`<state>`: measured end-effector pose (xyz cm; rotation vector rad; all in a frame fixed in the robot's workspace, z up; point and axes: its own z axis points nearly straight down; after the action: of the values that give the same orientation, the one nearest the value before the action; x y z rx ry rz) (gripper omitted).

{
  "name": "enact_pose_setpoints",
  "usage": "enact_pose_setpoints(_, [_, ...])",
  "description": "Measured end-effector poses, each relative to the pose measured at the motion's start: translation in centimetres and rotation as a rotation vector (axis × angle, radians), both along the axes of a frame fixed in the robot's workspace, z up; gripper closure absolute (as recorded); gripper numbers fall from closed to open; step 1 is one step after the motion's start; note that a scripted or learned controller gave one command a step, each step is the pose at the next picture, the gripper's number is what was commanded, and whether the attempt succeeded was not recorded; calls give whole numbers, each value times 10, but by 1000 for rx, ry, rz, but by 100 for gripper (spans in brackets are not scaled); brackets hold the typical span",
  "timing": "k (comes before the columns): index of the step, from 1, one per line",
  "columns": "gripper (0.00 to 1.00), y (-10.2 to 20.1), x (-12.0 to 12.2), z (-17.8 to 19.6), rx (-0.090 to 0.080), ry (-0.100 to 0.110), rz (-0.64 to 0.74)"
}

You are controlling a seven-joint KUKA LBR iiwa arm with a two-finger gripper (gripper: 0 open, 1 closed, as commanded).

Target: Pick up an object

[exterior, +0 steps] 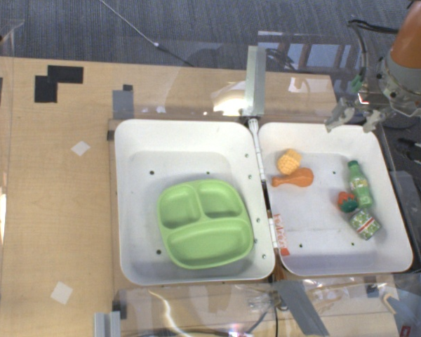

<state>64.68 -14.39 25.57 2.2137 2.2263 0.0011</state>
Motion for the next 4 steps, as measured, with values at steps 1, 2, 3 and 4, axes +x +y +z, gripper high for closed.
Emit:
enact_pose_setpoints(1, [0,9,-20,-153,1,2,63])
enact_pose_setpoints(2, [0,41,-14,-169,0,-6,89])
enact_pose_setpoints(3, [0,47,-69,-167,0,-8,111])
enact_pose_setpoints(4, [100,45,-66,-157,-4,-15,111])
